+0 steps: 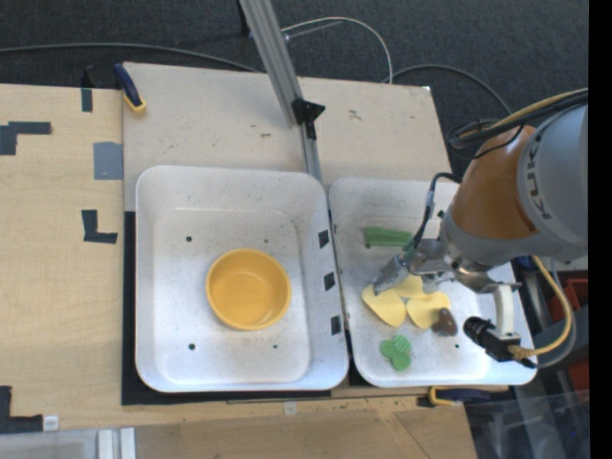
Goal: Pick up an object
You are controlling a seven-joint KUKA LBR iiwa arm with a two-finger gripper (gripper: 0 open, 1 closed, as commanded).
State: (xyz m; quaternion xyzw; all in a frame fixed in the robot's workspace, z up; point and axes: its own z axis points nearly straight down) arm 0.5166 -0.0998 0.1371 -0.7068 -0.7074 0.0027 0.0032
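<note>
In the right bin point(368, 204) lie a green stick-shaped piece point(385, 236), two pale yellow pieces point(385, 306) point(425, 308), a small brown lump point(445, 323) and a green leafy piece point(396, 353). My gripper point(400, 271) hangs low over the yellow pieces, just below the green stick, with the grey and orange arm point(507, 199) behind it. The left bin point(167, 194) holds a yellow bowl point(248, 288) near its middle.
A grey metal pole point(277, 51) slants down from the top to the gap between the bins. Black cables point(363, 41) trail across the dark floor behind the bench. A blue and yellow clamp point(129, 87) sits at the board's far left corner.
</note>
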